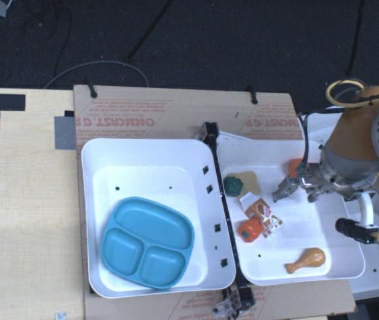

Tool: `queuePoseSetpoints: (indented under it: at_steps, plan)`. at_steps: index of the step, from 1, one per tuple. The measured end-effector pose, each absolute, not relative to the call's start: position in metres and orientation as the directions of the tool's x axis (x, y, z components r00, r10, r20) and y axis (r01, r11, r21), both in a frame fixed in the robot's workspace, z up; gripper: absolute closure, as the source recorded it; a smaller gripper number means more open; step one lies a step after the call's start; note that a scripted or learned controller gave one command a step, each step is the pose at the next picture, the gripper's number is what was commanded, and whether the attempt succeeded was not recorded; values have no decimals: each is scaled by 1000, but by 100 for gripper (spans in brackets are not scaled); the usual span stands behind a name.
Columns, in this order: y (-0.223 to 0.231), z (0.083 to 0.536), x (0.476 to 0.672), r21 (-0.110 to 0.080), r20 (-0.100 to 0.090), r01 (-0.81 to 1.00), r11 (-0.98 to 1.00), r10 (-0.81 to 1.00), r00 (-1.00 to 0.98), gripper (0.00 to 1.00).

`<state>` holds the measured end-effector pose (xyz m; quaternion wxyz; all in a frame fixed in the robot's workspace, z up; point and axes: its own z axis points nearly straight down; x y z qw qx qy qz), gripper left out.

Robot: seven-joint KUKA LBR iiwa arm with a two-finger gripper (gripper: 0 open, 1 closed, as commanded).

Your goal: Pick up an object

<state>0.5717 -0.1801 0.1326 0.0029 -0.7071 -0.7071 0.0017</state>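
Orange and small, the toy tomato point(249, 230) lies low in the right bin point(339, 272), beside a snack packet point(263, 215). My fingers point(303, 189) hang spread above the bin's upper right, pinching nothing; the tomato sits down-left of them.

light: even overhead, moderately bright | glare: white bins point(146, 153) slightly blown out | shadows: soft, faint | top background: dark, underexposed | focus: soft, low-res, mild noise
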Motion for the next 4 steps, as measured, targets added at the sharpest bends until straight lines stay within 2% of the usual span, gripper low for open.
queuePoseSetpoints:
  at_steps: [1, 2, 3, 4]
  plan:
    - [-179, 86, 571, -4, 1, 1000, 0, 1000, 0, 0]
    - [-180, 98, 572, -3, 1, 1000, -2, 1000, 3, 100]
    - [-182, 149, 582, 1, 0, 1000, 2, 1000, -2, 100]
    - [-174, 207, 582, 1, 0, 1000, 2, 1000, -2, 100]
